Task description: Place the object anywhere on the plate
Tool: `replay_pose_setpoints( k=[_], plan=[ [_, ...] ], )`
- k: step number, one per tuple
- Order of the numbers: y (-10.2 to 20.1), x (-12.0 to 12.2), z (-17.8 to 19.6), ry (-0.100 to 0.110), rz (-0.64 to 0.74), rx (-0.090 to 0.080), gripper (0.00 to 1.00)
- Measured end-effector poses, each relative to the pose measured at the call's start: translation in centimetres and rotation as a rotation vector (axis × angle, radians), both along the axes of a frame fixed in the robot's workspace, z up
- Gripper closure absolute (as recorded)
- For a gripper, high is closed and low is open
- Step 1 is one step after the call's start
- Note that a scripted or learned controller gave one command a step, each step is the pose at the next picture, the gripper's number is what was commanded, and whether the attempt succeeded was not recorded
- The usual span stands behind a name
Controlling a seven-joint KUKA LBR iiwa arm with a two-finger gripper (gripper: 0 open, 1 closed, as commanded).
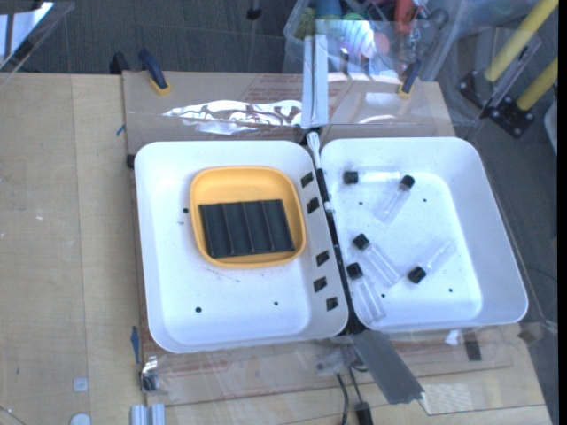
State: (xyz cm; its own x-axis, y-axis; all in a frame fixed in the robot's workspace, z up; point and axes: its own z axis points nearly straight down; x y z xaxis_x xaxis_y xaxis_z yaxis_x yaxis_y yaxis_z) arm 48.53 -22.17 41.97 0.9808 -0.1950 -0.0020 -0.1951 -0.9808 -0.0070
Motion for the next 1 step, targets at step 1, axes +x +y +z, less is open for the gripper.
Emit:
replay_pose_setpoints(
  k=[1],
  plan=[
    [0.03,0.22,0.77,-0.004,0.0,0.001,1.0]
  ],
)
